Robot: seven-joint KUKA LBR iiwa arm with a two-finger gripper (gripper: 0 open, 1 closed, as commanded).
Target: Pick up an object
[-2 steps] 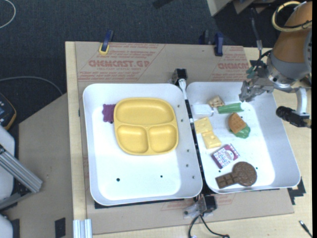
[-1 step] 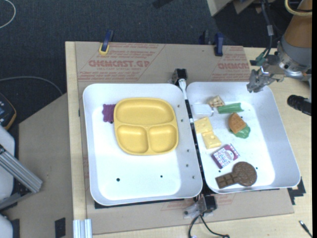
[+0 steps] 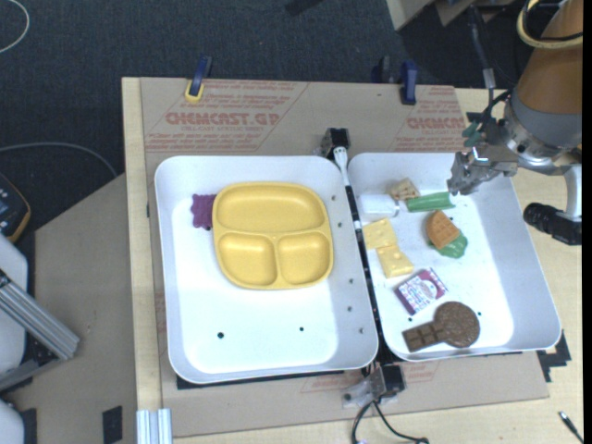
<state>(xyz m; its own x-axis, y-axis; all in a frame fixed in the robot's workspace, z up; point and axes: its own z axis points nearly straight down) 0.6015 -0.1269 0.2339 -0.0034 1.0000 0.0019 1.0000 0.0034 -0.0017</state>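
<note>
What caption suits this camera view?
Gripper poised above green stick in right white bin; yellow divided tray left.

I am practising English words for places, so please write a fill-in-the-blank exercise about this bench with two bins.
1. The yellow divided tray lies in the ____ bin.
2. The tray has ____ compartments.
3. The purple item lies just ____ of the tray.
4. The pincer hovers over the ____ bin, near the green stick.

Missing words: left; three; left; right
</note>
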